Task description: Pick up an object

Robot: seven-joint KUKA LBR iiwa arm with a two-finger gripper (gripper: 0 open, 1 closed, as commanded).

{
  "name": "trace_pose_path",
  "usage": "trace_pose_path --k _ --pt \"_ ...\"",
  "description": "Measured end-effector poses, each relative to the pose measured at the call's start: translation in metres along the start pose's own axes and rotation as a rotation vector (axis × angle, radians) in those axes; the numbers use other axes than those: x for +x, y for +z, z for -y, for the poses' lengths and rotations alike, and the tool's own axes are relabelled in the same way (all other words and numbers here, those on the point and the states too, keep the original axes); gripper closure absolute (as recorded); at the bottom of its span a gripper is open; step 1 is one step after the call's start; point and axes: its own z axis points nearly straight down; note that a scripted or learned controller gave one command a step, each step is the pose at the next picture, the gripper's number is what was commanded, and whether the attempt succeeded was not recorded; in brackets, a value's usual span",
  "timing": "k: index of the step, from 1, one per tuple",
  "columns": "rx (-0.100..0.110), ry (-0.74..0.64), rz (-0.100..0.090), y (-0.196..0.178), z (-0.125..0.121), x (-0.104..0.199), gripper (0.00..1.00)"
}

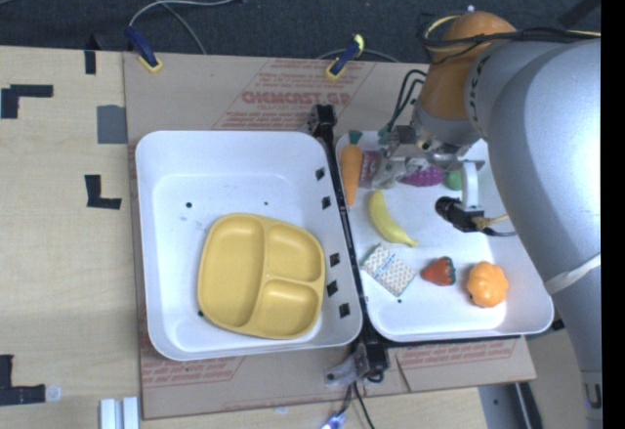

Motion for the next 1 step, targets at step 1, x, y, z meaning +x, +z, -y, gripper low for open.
trace_pose_path --k 1 --pt "-0.001 0.002 0.006 0.0000 0.0003 -0.0031 0.00"
